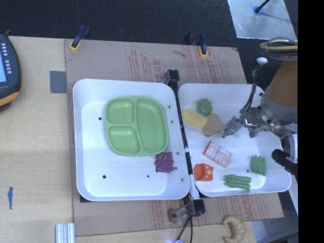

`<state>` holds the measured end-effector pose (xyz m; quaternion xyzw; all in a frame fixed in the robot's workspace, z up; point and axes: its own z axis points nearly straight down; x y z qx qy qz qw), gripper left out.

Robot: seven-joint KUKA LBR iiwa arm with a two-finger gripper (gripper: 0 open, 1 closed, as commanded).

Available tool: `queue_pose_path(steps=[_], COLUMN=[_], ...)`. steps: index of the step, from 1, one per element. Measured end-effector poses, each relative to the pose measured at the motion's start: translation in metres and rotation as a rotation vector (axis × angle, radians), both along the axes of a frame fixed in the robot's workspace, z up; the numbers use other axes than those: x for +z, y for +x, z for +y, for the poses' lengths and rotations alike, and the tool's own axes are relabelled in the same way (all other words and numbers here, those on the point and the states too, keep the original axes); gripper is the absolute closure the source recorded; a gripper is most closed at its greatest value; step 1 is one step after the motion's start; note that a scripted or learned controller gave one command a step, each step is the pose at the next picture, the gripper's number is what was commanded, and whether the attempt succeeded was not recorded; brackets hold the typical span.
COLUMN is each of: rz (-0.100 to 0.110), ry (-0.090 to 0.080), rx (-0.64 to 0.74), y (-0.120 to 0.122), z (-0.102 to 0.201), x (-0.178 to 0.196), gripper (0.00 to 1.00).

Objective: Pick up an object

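The right bin (230,92) holds several small toys: a green bumpy piece (204,106), a yellow piece (194,118), a tan piece (214,125), a red-and-white patterned box (217,154), an orange-red piece (203,172), a green pod (237,181) and a green ridged piece (258,164). My gripper (233,127) hangs over the middle of this bin, just right of the tan piece, pointing left and down. Nothing is visibly held in it.
The left bin (91,176) holds a green divided plate (136,125) and a purple toy (164,162). A black divider (180,130) runs between the bins. A handheld pendant (7,70) lies at the far left. A tan curled toy (234,228) lies outside the bins at the front.
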<state>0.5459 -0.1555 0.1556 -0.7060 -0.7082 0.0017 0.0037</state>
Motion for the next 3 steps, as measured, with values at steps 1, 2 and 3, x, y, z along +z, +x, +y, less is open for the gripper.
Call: queue_pose_path(steps=[1, 2, 3], rz=[-0.007, 0.0, -0.01], ry=[-0.002, -0.003, -0.003], rx=[0.008, 0.003, 0.004], y=[0.027, 0.04, 0.102], z=[0.049, 0.041, 0.062], x=[0.003, -0.044, -0.034], gripper=[0.0, 0.0, 0.0])
